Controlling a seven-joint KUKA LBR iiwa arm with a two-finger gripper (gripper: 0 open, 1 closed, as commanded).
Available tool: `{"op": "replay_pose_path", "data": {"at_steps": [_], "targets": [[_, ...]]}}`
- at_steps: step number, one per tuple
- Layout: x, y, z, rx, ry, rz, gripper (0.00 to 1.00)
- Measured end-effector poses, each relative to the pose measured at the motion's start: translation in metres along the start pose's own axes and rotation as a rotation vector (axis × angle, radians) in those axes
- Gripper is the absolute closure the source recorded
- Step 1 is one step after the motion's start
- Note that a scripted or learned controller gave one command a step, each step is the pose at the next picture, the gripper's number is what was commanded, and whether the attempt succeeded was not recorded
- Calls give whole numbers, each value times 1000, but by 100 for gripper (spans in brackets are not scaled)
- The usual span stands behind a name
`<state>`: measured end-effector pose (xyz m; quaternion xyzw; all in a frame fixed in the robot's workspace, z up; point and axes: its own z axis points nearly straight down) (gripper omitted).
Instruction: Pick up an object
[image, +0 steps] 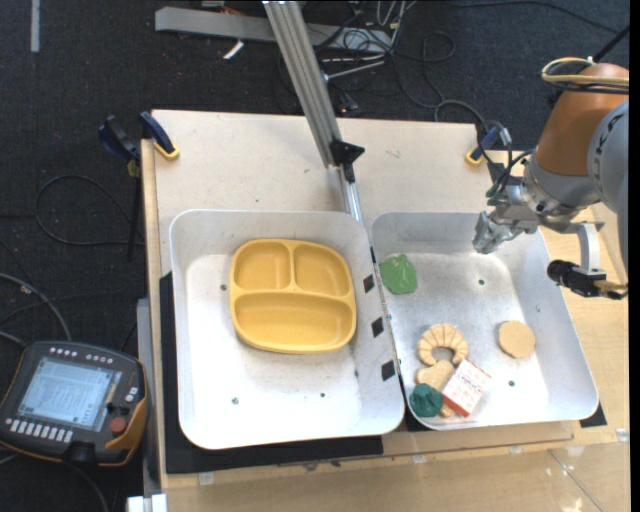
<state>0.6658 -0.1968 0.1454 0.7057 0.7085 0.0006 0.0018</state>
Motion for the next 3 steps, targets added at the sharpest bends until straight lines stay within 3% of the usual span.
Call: {"op": "replay_pose_path", "data": {"at_steps": [2, 3], "targets": [[4, 0, -85, -3, 0, 2, 100], [45, -22, -86, 4, 3, -2, 100]]}}
